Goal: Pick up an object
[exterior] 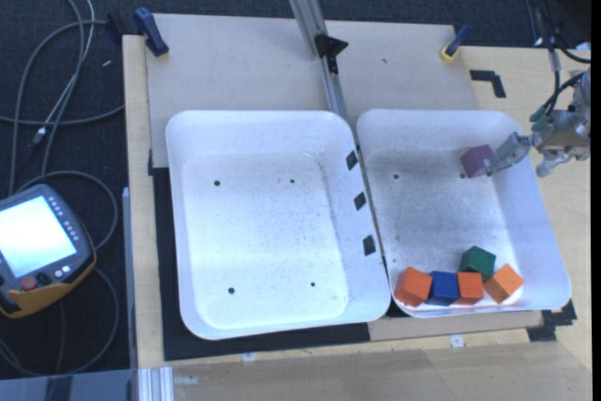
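While the gripper sits beside the purple block, finger state unclear, it should straddle the block squarely before closing.

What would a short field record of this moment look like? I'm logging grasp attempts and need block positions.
hand: at the right bin's far right side, one finger tip touching the purple block
purple block: upper part of right bin, apart from the others
near-edge cluster: orange block, blue block, small orange block, green block, light orange block
left bin
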Available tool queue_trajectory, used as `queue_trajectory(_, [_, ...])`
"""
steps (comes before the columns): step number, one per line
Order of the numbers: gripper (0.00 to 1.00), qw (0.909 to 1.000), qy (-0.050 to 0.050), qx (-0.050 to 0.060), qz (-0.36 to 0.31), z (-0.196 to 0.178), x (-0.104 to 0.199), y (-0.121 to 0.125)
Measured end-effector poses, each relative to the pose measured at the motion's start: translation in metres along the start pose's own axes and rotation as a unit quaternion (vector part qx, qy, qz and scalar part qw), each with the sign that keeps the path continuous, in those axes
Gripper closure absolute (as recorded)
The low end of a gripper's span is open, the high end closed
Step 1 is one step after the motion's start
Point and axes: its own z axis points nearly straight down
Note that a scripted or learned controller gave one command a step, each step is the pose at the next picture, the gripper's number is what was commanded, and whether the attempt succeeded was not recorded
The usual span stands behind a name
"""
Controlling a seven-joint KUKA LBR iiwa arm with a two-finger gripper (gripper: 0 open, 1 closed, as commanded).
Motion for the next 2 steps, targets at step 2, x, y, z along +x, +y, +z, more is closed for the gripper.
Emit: queue_trajectory(2, [0.0,1.0,0.001,0.003,0.0,0.139,0.029,0.027])
